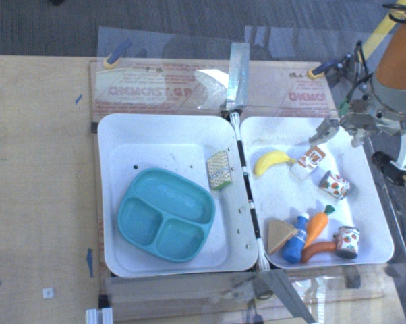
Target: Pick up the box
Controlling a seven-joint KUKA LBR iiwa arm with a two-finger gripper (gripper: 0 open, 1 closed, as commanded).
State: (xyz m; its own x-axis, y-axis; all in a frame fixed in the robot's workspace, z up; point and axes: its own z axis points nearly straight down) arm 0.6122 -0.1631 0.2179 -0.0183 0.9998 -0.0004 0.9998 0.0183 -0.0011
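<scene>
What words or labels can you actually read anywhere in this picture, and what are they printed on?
"CHEMCAST GP", in faded red: on the clear sheet behind the left bin.
Red print on the sheet behind the right bin: too blurred to read.
Small cartons and the patterned box: printed, but too small to read.

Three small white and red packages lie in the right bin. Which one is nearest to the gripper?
The white and red box beside the banana, just below the gripper. The other two packages lie lower in the bin.
</scene>
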